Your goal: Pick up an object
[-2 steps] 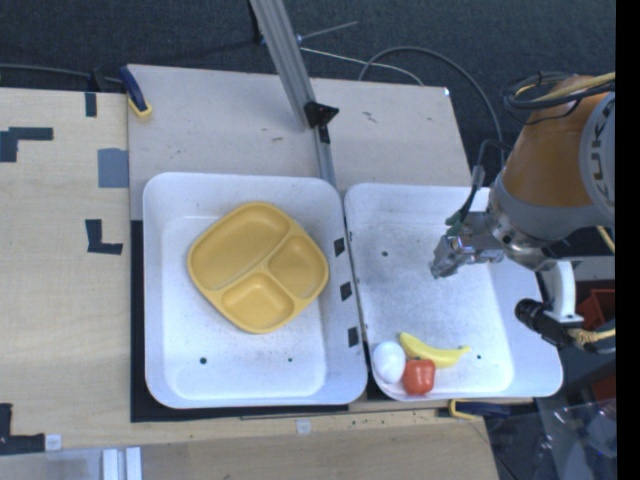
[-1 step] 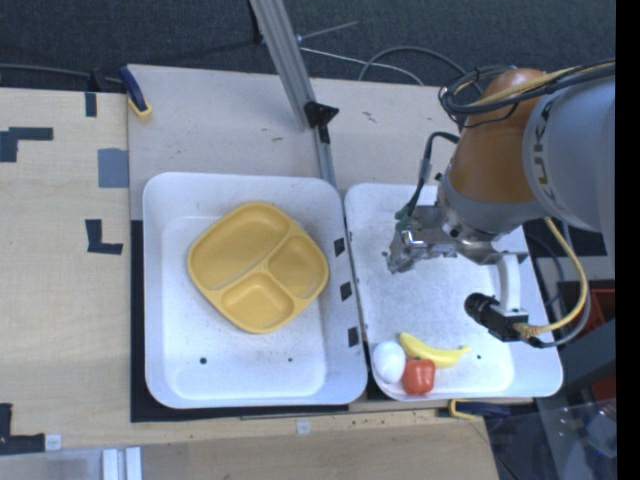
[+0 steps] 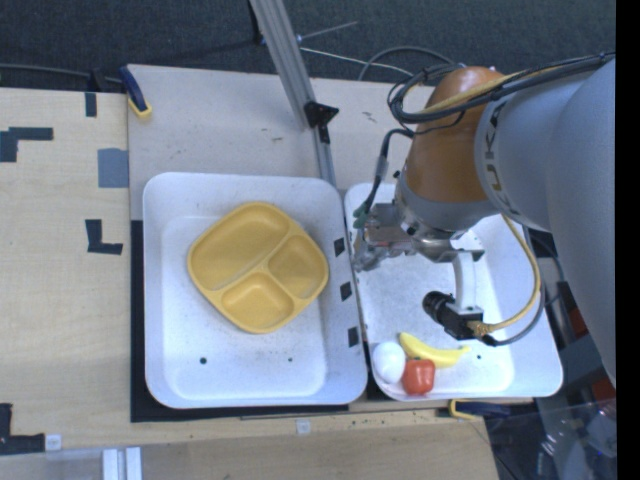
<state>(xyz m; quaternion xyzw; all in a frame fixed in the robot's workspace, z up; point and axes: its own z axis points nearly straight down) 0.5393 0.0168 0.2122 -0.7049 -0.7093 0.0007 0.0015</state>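
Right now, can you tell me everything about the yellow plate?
The yellow plate lies flat in the left bin, a bit above the middle. It looks like smooth plastic, roughly square with rounded corners, turned at a slant. Raised ridges split it into three compartments: a large one toward the upper left and two smaller ones. Nothing sits in them. It rests on the bin's white floor, and nothing else touches it. The gripper is over the other bin, away from it.

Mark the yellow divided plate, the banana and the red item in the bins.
yellow divided plate [image 3: 258, 266], camera view, on the ridge where its compartments meet.
banana [image 3: 432, 350], camera view, on the middle of its curved body.
red item [image 3: 420, 375], camera view, on its top face.
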